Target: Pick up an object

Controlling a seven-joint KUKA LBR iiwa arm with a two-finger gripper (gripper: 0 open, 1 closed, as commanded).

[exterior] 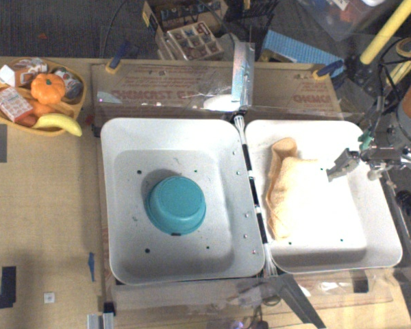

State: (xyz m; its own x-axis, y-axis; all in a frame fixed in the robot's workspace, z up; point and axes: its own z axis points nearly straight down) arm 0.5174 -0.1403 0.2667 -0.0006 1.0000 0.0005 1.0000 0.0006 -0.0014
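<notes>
A teal bowl [177, 205] lies upside down in the middle of the left bin [123, 142]. A tan, bread-like soft object [285, 184] stretches along the left side of the right bin [377, 245]. My gripper [342, 164] hangs over the right bin's upper right part, to the right of the tan object and apart from it. Nothing shows between its fingers.
A basket [0, 105] with an orange pumpkin, a banana and small boxes sits at the bench's far left. Cardboard and a clear plastic wall stand behind the bins. Cables and the arm's mount crowd the right edge.
</notes>
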